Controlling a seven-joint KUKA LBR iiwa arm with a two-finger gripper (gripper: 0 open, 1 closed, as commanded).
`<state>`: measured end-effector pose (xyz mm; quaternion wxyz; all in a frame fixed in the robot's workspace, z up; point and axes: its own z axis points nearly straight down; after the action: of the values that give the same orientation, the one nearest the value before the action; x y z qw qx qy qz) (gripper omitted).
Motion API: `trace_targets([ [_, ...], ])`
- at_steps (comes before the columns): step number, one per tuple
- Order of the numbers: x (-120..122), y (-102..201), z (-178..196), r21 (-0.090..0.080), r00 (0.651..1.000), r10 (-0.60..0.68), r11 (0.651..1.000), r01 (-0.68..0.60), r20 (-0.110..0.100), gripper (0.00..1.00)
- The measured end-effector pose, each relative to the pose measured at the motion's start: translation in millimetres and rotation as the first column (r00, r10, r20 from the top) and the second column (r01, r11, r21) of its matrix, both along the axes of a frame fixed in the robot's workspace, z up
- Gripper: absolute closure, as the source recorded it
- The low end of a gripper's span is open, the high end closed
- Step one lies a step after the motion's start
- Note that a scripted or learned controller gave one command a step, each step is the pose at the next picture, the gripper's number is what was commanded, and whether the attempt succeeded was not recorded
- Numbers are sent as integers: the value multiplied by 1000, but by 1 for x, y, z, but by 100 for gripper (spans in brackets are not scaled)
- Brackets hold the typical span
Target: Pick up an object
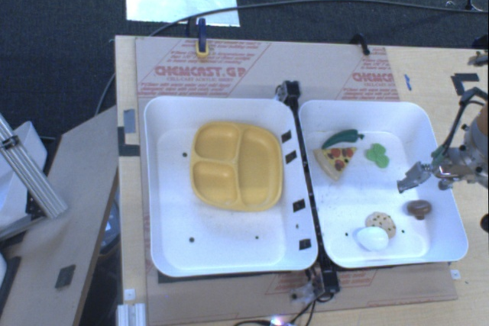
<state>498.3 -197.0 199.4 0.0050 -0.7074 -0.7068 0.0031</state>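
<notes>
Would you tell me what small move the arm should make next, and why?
Probably a short shift toward the brown piece and then down. The gripper hangs over the right bin just above that piece, with nothing seen between its fingers, and the piece lies apart from the cookie.

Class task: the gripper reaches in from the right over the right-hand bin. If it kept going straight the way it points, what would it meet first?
The gripper points left and slightly down. Straight ahead lies bare floor of the right bin; the cookie and the white egg sit lower-left, probably just off that line. Height above the bin is unclear.
</notes>
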Motion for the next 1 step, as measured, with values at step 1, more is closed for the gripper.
trace_targets([
  [1,3,1,7,-3,1000,4,1000,-4,12,0],
])
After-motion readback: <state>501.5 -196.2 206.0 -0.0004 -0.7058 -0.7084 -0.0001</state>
